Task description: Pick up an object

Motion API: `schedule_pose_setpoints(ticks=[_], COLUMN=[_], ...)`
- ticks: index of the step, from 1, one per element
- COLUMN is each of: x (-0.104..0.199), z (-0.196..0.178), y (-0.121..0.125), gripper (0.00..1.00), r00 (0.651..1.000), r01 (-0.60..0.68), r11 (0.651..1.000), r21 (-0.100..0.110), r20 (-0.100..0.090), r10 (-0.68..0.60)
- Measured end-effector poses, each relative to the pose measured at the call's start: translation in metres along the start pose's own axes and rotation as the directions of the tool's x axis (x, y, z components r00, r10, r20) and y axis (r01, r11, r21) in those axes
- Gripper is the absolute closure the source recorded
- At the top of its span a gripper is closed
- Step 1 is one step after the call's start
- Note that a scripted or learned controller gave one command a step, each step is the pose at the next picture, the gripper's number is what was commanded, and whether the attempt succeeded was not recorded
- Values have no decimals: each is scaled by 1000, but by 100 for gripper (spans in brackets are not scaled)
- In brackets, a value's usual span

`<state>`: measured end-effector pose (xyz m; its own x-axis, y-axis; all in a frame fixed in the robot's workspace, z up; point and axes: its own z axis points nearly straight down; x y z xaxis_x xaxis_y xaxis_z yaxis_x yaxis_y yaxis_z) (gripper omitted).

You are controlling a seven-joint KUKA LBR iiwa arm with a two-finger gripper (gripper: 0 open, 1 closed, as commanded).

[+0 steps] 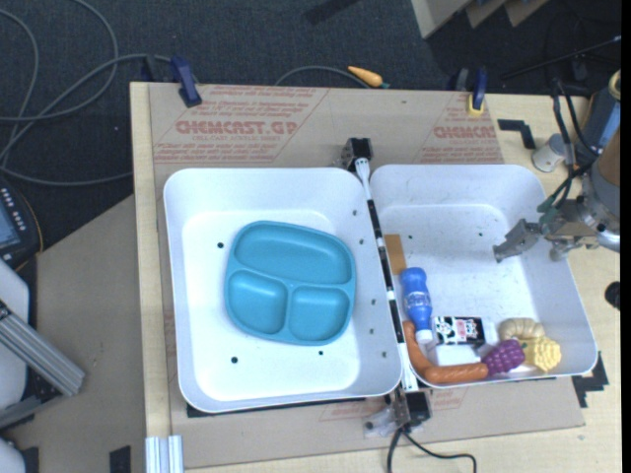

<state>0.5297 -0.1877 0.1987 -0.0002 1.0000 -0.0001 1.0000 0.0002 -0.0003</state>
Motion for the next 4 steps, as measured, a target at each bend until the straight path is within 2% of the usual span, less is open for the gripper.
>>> schedule_pose_setpoints(ticks=[1,2,3,4], x=[81,-25,127,90], z=[100,114,7,39], y=[44,106,78,14], gripper=[0,0,0,0], r00=[1000,1000,1000,1000], r01=[9,-4,14,-4], r11=[1000,1000,1000,1000], r21=[9,-6,-10,8], r20=[-7,2,-5,-2], r10=[-9,4,-14,4])
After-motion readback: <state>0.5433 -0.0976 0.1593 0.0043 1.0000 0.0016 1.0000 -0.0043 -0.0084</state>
